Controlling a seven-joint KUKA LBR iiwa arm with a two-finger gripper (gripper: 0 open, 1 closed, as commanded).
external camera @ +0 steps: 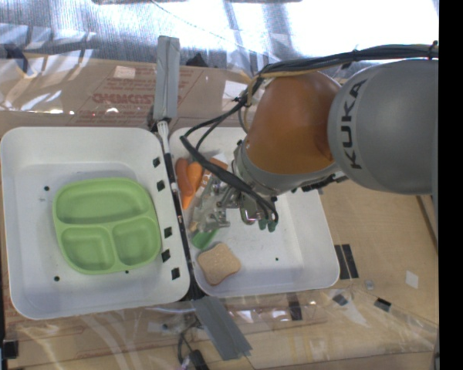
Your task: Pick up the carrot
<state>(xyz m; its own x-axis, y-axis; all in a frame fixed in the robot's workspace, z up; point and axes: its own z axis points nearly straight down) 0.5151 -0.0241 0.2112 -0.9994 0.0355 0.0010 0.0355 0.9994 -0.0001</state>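
While the gripper (208,206) hangs beside the carrot (189,177) (right bin (309,260)), its grip is unreadable

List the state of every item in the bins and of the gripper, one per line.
carrot: lying in the right bin by its left wall, under the gripper.
bread slice: lying flat in the right bin, clear of the gripper.
green tray: flat in the left bin, compartments up.
gripper: low over the carrot; hold cannot be told.
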